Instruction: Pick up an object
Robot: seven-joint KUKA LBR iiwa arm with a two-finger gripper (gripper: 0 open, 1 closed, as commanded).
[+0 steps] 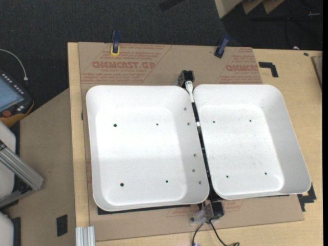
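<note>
Two shallow white bins sit side by side on the bench. The left bin [138,147] shows its bare white floor, marked by a few small dark dots. The right bin [246,142] looks the same, with small dots and faint specks on its floor. A thin black seam [200,137] runs between their inner rims.
A brown cardboard sheet [154,60] lies under the bins, held by two blue clamps [116,42] [222,46] at the back. Small black fittings sit at the seam's far end [186,78] and near end [212,210]. A screen device [10,94] and a metal rail [20,168] stand at the left.
</note>
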